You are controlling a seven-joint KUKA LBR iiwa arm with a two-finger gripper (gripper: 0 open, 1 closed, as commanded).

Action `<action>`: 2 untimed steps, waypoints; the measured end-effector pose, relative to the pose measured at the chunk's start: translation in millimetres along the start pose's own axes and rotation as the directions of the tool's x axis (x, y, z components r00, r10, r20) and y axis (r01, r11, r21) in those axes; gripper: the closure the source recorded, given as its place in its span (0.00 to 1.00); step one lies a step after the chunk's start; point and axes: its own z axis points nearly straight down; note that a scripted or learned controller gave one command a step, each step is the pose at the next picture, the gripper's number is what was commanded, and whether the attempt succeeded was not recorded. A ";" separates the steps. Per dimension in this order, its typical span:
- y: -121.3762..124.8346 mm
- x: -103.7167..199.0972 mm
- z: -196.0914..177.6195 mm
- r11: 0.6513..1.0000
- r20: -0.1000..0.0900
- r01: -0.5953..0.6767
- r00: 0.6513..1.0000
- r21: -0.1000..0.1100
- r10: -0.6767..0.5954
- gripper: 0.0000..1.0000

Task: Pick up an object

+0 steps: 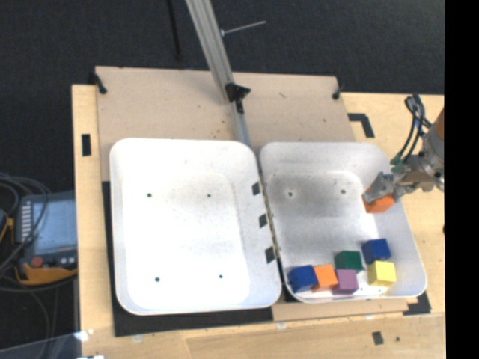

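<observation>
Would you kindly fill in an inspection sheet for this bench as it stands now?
Surface: wooden bench with left bin and right bin, side by side.
Job's things: blue, orange, purple, green, blue and yellow blocks in the right bin's near end.
Clutter: nothing seen.
Grippers: gripper at the right bin's right edge, orange block at its jaws.
Cables: wires on the arm.
Surroundings: handheld screen left of the bench.

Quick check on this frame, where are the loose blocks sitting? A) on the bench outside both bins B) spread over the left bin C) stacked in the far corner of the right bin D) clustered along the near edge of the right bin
D: the blue block, yellow block and others between them sit grouped along the near edge of the right bin.
</observation>
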 end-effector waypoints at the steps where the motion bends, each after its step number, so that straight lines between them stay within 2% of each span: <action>1: 1.3 -0.5 -27.7 1.000 -0.001 0.002 1.000 0.003 -0.002 1.00; 2: -10.5 44.4 -29.8 1.000 -0.002 0.001 1.000 0.006 -0.001 1.00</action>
